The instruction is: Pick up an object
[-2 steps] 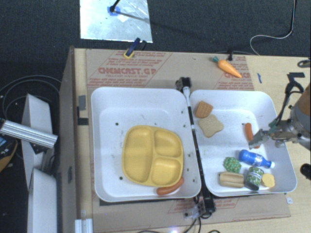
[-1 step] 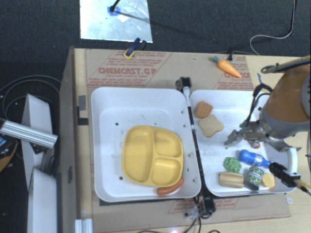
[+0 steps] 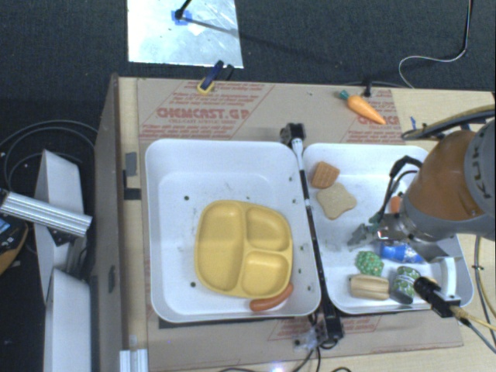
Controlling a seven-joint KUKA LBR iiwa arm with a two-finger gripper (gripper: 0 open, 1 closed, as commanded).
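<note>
We see the claw (image 3: 363, 235) low in the right bin (image 3: 364, 155), though we cannot tell its state. The green toy (image 3: 370, 263) lies just beside it, toward the bin's front edge, apparently not gripped.

Two white bins (image 3: 167, 208) sit on the counter (image 3: 232, 103). The left one has one yellow divided plate (image 3: 244, 246) and one sausage (image 3: 271, 301). The right bin holds two bread pieces (image 3: 335, 200) — plus one broccoli (image 3: 370, 263), one can (image 3: 403, 284), one roll (image 3: 368, 287) and one blue item (image 3: 397, 252). One carrot (image 3: 361, 107) lies far right on the counter.
</note>
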